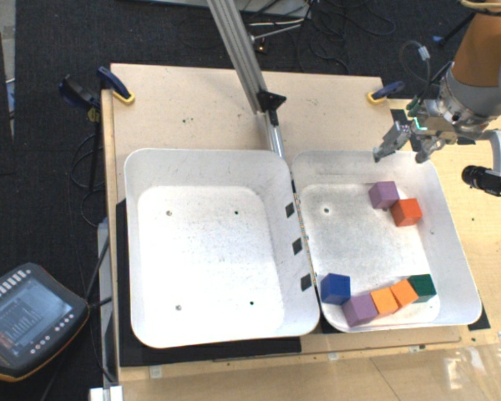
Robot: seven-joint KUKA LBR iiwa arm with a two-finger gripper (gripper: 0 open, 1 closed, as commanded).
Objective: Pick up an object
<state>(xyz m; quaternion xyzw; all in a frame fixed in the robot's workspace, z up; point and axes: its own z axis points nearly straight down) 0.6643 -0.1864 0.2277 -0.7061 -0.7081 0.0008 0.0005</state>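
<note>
My gripper (403, 149) hangs above the back right corner of the right bin (351, 170), open, with nothing between its fingers. Just below it in the bin lie a purple cube (383, 194) and an orange cube (407, 211), touching each other. Along the bin's front edge sit a blue cube (335, 288), a second purple cube (359, 308), a second orange cube (385, 299) and a green cube (421, 287), lined up in a slanted row.
The left bin (207, 245) stands beside the right one. A grey metal pole (242, 53) slants down to the back edge between the bins. Clamps (115, 86) sit at the bench's back corners. A teach pendant (25, 317) lies at the front left.
</note>
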